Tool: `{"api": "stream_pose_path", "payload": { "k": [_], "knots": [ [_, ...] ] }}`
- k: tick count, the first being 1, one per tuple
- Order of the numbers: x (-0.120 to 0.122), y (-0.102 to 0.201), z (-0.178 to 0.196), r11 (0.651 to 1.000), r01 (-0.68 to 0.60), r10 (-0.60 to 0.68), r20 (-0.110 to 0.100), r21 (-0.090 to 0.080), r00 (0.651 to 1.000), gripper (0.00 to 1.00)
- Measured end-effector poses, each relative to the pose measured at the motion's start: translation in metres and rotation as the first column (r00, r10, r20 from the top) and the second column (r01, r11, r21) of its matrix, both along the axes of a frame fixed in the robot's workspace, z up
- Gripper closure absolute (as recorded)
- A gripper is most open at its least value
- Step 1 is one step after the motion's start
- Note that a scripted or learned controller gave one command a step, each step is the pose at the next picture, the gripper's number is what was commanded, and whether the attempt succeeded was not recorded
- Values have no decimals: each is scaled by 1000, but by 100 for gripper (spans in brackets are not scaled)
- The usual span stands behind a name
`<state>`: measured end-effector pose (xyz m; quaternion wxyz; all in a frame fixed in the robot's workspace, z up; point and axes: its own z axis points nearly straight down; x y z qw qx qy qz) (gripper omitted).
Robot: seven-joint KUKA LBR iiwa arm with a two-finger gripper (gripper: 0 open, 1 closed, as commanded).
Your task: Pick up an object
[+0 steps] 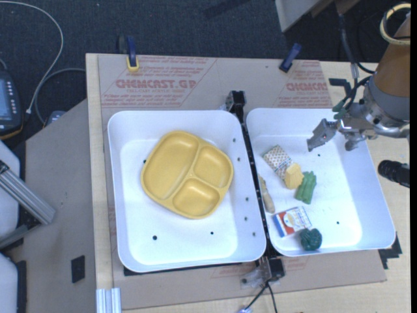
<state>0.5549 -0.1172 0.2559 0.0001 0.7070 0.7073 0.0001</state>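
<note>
Objects for picking, none yet taken: all lie in the right bin (365, 194), towards its left wall and near-left corner.

Camera view, contents of right bin:
- patterned grey packet (277, 156), nearest the far-left part of the cluster;
- yellow block (293, 175), touching or just beside the packet;
- green piece (305, 186), upright-ish strip just beside the yellow block;
- tan stick (267, 194), lying along the left wall;
- red, white and blue carton (292, 221), flat, near the front;
- dark green lump (311, 239), at the near edge, just beside the carton.

Contents of left bin (124, 194): one yellow divided plate (187, 173), roughly central, nothing on it.

My jaws (333, 134): above the far part of the right bin, near its far-right side, well apart from every item. The two fingers stand apart with nothing between them; I hold nothing.

Progress, by my judgement: approach stage. Left to do: choose an item, descend, close, lift.

Room for moving: the right half of the right bin is bare white floor, so I have free space beneath and to the right. The cluster is crowded; packet, block and green piece sit close, and a descent there risks nudging neighbours. The stick hugs the wall, leaving little finger room on that side. The dark green lump and carton lie near the front rim. The divider between the bins, with its black clamps (235, 100), bounds my travel leftwards on the desk (195, 83).
</note>
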Motion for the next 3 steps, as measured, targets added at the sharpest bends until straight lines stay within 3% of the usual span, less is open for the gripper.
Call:
{"api": "stream_pose_path", "payload": {
  "k": [2, 3],
  "knots": [
    [-4, 9, -127, 1000, 1, 0, -9, 2, 1000, 0],
    [-1, 7, -169, 1000, 1, -1, 9, -5, 1000, 0]
  ]
}}
